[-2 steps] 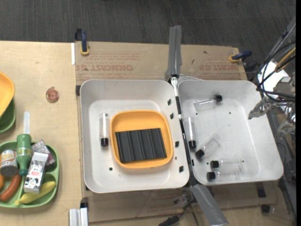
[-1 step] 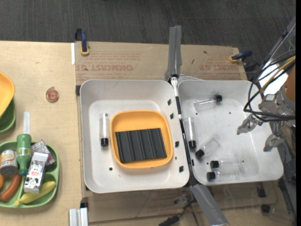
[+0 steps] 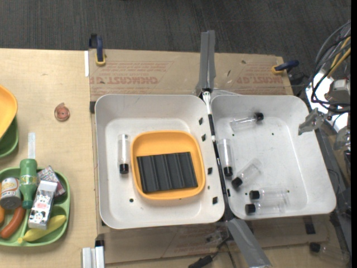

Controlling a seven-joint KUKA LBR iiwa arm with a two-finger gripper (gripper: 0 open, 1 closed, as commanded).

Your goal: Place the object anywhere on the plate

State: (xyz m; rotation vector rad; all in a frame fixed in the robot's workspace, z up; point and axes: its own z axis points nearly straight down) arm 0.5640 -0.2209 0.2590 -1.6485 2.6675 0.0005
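Several clear plastic vials with black caps (image 3: 245,121) lie scattered in the right white bin (image 3: 312,194), well apart from the orange square plate (image 3: 167,139). Light, smooth, they roll; grasp across mid-body. Whether the pincer (image 3: 308,123) is open, I cannot tell.

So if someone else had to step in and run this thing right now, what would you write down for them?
Gripper: parked at the right bin's far right edge, above the rim; whether it is open or shut is unclear, and nothing shows in it.
Orange plate: in the left bin, with a black ridged block lying on it.
One clear vial lies in the left bin beside the plate, not on it.
Several more clear vials with black caps lie scattered in the right bin.
Done: the block is on the plate.
Left: if the vials are the job, none is on the plate yet.
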